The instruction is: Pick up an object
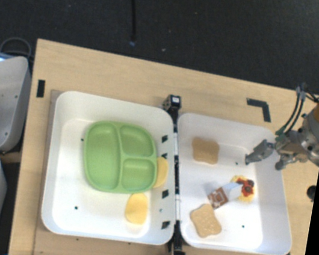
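Note:
The right bin [272, 232] holds several small items: a tan bread piece [205, 151] at the back, a toast slice [205, 221] at the front, a small brown packet [219, 196] and an orange-and-red toy [243, 188] in the middle. My gripper [269, 158] hangs over the bin's back right corner, above and to the right of the toy. Its two fingers are spread open with nothing between them.
The left bin [55, 197] carries a green divided plate [120, 157], a yellow piece [136, 208] in front of it, and another yellow piece [162, 172] partly tucked under the plate's right edge. A ridge with black clips [174, 157] separates the bins.

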### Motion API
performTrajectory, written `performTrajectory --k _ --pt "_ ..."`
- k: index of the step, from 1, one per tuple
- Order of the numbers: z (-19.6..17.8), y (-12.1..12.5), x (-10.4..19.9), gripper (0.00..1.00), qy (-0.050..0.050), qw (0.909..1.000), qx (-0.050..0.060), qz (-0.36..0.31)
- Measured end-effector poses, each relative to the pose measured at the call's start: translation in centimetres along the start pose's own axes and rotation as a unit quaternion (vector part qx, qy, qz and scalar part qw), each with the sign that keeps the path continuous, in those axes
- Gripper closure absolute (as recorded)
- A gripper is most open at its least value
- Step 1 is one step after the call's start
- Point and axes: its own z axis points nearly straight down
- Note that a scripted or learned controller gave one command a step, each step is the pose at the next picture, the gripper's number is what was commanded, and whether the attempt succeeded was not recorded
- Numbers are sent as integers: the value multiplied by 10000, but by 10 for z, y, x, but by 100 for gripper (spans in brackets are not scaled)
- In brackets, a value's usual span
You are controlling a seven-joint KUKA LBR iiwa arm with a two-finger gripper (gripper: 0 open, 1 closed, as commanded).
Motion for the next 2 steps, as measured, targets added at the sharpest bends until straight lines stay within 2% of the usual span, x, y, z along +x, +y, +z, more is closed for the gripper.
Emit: performTrajectory --k 1,2 --pt "-7 3 0 0 -15 10000 -59 -18" --pt "35 2 0 0 -13 10000 -42 -13"
